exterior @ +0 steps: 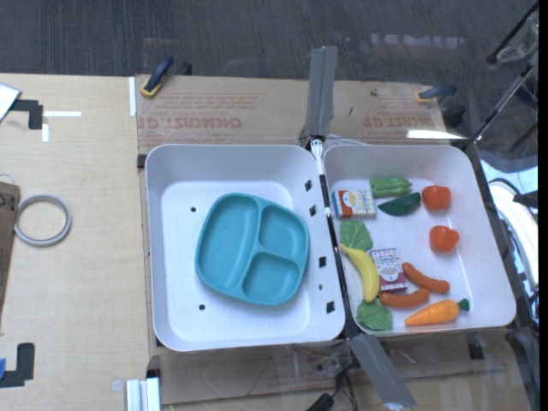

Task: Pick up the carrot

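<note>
**Two white bins on a wooden surface, toy food in the right one**

Seen from above at a slant, two shallow white bins sit side by side on a pale wooden surface [68, 315]. The left bin [163, 255] holds a teal divided plate [253, 248] with three compartments, lying near the middle of the bin.

The right bin [479, 229] holds toy food. The carrot [435, 312], orange with a small green top, lies on its side near the front right corner of this bin, its green end pointing right. Just behind the carrot lie two sausages [415, 287], one almost touching it. To the left of the carrot is a yellow banana [363, 270], with a small carton [387, 265] just beside it and a green leaf [374, 316] at the banana's lower end. A second leaf [355, 235] lies at the banana's upper end. Behind the carrot, further back, are two round orange-red tomatoes [443, 239]. At the back of the bin are a green bean pod [390, 184], a dark green pepper [399, 204] and another small carton [354, 203].

A roll of tape [40, 220] lies on the surface, well to the left of the bins.

Whether the gripper is open or closed, or holds anything, I cannot tell; nothing is touching the carrot.
</note>
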`<state>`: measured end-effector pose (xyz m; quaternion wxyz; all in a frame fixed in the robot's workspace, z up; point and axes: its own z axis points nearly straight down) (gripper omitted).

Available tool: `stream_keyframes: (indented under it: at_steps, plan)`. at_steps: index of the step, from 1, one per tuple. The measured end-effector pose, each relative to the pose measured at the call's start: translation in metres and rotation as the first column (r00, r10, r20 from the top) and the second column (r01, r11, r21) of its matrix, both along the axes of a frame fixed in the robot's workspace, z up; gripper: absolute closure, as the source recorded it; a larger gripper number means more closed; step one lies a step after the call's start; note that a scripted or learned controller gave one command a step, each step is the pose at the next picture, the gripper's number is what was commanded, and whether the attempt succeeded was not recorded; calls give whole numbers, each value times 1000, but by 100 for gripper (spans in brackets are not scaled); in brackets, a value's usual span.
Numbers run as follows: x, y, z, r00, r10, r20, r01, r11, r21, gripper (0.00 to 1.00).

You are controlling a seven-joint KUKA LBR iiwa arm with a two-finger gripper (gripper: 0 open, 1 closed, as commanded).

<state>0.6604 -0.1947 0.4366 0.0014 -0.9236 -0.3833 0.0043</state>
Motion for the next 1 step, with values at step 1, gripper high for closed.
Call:
stream_keyframes:
  at_steps: [1]
  plan:
    - [2,1,4,1000,5,-9,-5,1000,-1,100]
